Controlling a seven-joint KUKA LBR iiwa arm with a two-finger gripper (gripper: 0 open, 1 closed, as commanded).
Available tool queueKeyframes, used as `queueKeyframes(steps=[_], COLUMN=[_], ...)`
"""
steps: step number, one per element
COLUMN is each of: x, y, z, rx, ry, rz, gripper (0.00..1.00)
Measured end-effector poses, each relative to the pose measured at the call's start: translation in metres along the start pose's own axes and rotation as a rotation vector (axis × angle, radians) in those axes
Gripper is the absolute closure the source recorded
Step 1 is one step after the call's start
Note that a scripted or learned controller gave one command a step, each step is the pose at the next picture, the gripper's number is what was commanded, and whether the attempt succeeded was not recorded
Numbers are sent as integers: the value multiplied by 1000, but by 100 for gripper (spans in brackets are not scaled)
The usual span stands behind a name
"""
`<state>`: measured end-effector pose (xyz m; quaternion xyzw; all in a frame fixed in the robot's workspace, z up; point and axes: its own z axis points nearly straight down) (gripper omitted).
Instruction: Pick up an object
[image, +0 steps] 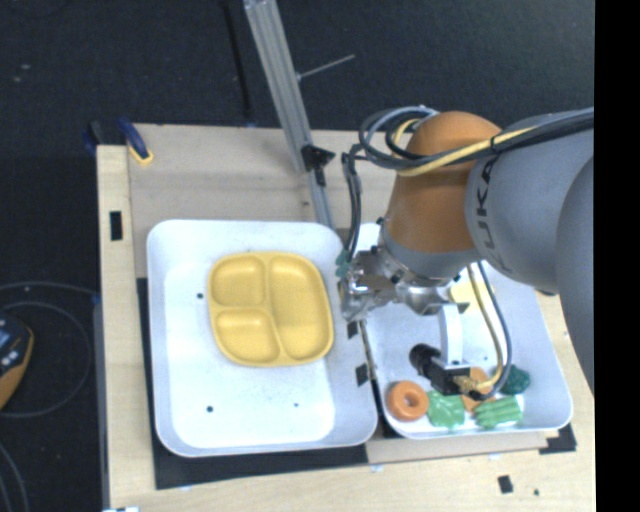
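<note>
The right bin holds an orange ring near its front edge. To the ring's right lie a green ridged piece and a second green piece. A small teal thing and a small orange thing sit just behind them. My gripper hangs below the orange wrist band, over the seam between the two bins, behind and to the left of the ring. Nothing is visibly held.
A yellow divided plate lies in the left bin. A slanted metal rail rises behind the bins. The grey arm covers much of the right bin's back half.
</note>
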<state>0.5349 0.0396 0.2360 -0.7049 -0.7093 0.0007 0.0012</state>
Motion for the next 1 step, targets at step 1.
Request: queueKeyframes(steps=[1], x=[39], y=[-32], z=[7], rx=[0], ry=[0], rz=[0], gripper=[100])
